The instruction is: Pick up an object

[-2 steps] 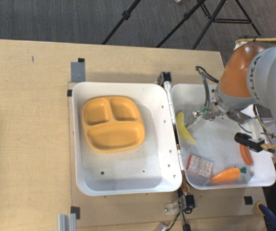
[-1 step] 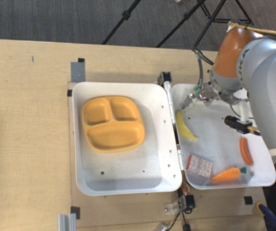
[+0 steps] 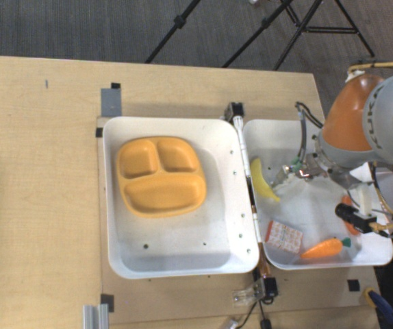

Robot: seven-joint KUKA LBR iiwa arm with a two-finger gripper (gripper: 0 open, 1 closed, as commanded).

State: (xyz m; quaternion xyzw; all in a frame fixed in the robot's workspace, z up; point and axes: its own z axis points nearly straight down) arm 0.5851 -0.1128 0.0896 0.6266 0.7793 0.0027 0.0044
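Claw state I can't tell, hovering just beside banana; off-centre descent could nudge it against the bin wall, missing the grasp.

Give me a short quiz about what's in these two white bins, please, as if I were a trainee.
1. True or false: the yellow divided plate lies in the left bin.
2. Which toy lies nearest the right bin's front wall? A banana, B carrot, C plate.
3. Fill in: the banana lies beside the ____ wall of the right bin.

Key: 1 true. 2 B, the carrot, beside a small printed packet. 3 left; the hand is just to its right.
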